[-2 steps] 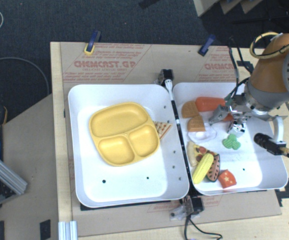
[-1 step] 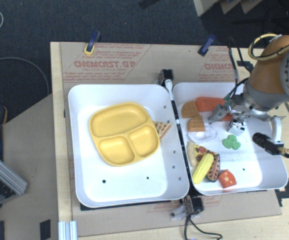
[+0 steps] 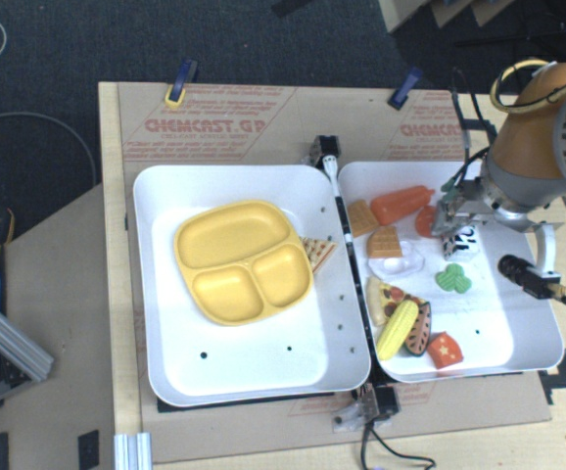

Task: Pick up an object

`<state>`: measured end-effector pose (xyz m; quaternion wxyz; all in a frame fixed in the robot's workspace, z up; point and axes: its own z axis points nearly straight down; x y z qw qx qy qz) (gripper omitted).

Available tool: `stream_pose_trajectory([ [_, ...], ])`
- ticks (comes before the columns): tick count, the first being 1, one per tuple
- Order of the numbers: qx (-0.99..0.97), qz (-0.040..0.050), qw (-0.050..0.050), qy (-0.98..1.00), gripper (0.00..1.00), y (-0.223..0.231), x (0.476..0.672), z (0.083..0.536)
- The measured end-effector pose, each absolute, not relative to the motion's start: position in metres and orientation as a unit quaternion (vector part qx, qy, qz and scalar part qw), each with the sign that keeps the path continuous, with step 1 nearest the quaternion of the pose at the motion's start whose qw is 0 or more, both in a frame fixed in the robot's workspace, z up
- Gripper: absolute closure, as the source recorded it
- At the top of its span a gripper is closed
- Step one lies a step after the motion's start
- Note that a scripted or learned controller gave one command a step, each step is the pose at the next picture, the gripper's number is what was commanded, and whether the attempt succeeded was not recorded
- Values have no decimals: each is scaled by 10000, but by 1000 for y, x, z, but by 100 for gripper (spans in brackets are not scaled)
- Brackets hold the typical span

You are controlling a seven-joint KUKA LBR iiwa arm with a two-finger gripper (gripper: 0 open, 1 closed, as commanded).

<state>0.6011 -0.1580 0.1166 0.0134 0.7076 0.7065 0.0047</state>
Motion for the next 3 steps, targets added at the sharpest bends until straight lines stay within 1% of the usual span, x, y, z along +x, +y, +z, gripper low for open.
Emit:
stream_pose_trajectory([
  [1, 7070, 15, 34, 7072, 100, -166, 610, 174],
  [2, 7068, 22, 41, 7074, 100, -166, 612, 228],
  [3, 7057, 3, -15, 7085, 100, -126, 590, 236],
])
